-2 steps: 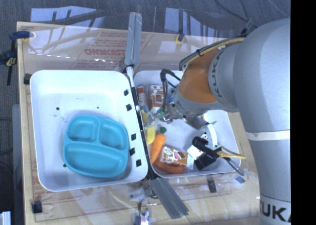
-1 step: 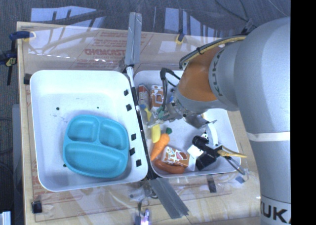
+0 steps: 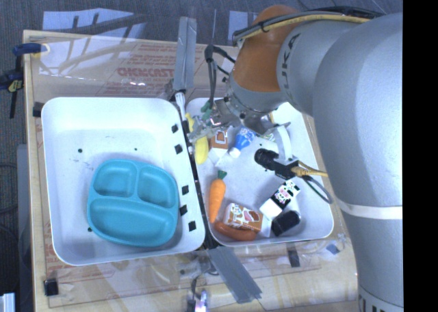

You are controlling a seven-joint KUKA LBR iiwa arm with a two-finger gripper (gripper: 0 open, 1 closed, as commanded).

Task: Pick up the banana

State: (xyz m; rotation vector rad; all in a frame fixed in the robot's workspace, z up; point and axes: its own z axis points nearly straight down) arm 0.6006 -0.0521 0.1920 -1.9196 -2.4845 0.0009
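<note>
— Where is the banana (image 3: 200, 150) lying?

— It is sitting in the right bin (image 3: 311, 228), tight against the left wall, near the far corner, partly hidden.

— And the gripper (image 3: 217, 120)?

— It is hanging just above and beside the banana; its opening is something I cannot tell.

— What else is that bin holding?

— A carrot (image 3: 216, 198) is lying just nearer than the banana, a small printed packet (image 3: 242, 217) is resting beside the carrot's tip, and a blue-capped bottle (image 3: 239, 144) is leaning by the wrist.

— The left bin (image 3: 65, 122)?

— It is holding a blue divided tray (image 3: 133, 202).
</note>
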